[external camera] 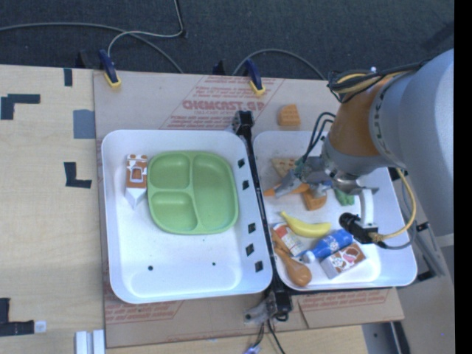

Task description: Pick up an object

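Here, in the camera view, the arm (383,124) comes in from the right and hangs its pincer (313,179) low over the upper middle of the right bin (398,271); whether the pincer is wide, narrow or holding anything cannot be told, since the wrist and its cables cover the working end. The things that could be picked up lie around and below it. Just beside the pincer, on its left, an orange carrot-like piece (284,190) lies at a slant, and a small orange block (316,201) sits right under the tool, either touching it or very nearly so. A green piece (344,195) peeks out at the right of the wrist, mostly hidden. Nearer the front of the bin, apart from the pincer, a yellow banana (306,226) lies curved on its side; below it are a blue tube (330,243), a brown pear-shaped item (293,268) and a small red and white box (344,258), all close together. The left bin (118,264) holds a green divided plate (193,192) with a small carton (136,177) touching its left edge, both well apart from the pincer. An orange cube (289,116) rests on the board behind the right bin, outside it.
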Controlling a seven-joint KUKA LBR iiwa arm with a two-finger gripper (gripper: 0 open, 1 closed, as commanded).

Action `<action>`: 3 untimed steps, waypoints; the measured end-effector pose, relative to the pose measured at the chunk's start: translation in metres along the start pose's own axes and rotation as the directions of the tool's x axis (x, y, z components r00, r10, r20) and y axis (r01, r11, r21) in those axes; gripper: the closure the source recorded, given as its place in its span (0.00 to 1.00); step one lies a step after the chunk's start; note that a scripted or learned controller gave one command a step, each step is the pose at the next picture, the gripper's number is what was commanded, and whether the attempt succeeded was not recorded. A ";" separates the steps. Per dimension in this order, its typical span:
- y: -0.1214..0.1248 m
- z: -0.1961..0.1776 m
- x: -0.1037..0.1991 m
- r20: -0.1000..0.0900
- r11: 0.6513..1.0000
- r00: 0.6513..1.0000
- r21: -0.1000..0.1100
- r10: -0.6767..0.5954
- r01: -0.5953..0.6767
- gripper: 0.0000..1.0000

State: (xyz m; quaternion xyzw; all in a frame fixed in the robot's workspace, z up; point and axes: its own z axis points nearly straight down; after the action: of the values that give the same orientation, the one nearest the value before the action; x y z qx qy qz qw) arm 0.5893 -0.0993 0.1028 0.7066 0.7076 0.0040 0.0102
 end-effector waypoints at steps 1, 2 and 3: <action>0.080 0.003 0.005 -0.007 1.000 1.000 0.011 -0.002 0.002 0.00; -0.001 0.002 -0.002 -0.005 1.000 1.000 0.011 0.001 -0.001 0.00; 0.000 -0.008 -0.002 -0.004 1.000 1.000 0.011 0.001 -0.001 1.00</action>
State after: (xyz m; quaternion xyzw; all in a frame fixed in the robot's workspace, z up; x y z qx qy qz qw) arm 0.5889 -0.1015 0.1105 0.7068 0.7074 0.0016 0.0049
